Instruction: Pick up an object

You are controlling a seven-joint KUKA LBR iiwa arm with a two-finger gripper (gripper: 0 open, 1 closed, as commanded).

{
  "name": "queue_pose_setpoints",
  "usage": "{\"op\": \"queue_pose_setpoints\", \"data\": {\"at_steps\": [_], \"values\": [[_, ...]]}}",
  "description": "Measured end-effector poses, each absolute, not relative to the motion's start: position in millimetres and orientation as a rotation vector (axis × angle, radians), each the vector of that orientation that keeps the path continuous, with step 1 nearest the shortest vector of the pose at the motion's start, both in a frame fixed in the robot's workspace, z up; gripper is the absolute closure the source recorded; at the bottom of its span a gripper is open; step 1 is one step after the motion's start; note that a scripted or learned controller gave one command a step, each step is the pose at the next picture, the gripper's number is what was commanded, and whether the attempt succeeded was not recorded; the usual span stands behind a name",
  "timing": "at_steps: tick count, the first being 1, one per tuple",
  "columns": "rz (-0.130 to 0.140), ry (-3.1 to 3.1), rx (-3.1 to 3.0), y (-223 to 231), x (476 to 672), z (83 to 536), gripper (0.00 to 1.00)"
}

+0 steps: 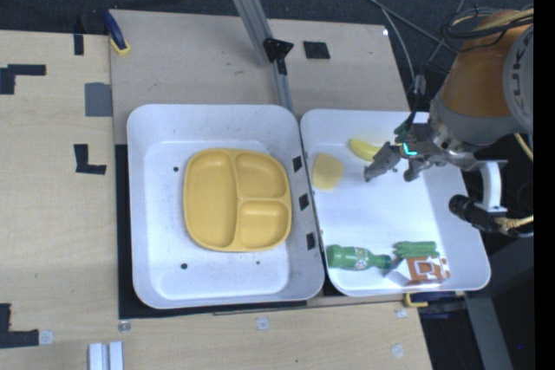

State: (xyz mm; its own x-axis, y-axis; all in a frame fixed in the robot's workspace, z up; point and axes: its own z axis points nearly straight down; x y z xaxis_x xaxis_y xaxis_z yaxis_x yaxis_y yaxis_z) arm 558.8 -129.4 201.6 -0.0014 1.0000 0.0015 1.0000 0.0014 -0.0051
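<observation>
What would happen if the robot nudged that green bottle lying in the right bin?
The green bottle lies on its side, so it would probably roll rather than tip. It looks like small plastic, so likely light and stiff. It touches the carton, which might block it or shift with it.

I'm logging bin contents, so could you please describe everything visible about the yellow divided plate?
The yellow divided plastic plate is a rounded square with three compartments: one long at its left, two smaller at its right. It looks matte and holds nothing. It lies flat, slightly rotated, about mid-floor in the left white bin, clear of the walls.
</observation>
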Motion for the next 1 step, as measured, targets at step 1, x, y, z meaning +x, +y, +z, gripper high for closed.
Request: {"op": "queue_pose_setpoints", "data": {"at_steps": [1], "values": [[0.001, -2.222, -2.218, -129.4, 559.6, 202.8, 0.00]]}}
